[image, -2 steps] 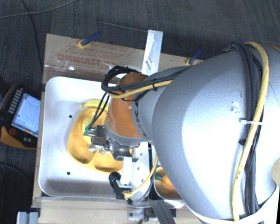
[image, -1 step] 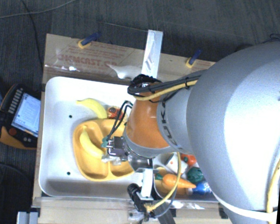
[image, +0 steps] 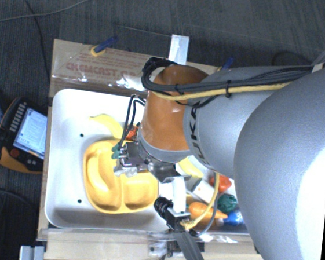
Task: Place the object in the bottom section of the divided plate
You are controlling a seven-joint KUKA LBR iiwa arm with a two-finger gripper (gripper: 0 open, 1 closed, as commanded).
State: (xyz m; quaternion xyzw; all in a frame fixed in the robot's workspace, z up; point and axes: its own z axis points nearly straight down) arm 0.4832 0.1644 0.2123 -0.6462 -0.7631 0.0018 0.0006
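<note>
Arm reaches in over the left white bin (image: 62, 144), its wrist and orange band (image: 165, 109) covering the bin's right half. The end effector (image: 132, 164) sits low over the yellow divided plate (image: 101, 181), which lies in the lower middle of that bin; whether it is spread, pressed together or pinching anything cannot be told, the wrist body hides it. A yellow curved piece, banana-like (image: 109, 125), lies just above the plate, near its upper rim; likely the object to place, though that is a judgement. A jumble of small toys, an orange carrot-like one (image: 203, 210) among them, sits in the right bin beside the arm. The banana looks like moulded plastic: probably light, stiff, smooth and apt to slip or roll. Best taken across its middle, over the narrow width. A handheld pendant (image: 25, 134) rests on the floor, left of the desk (image: 94, 66).
</note>
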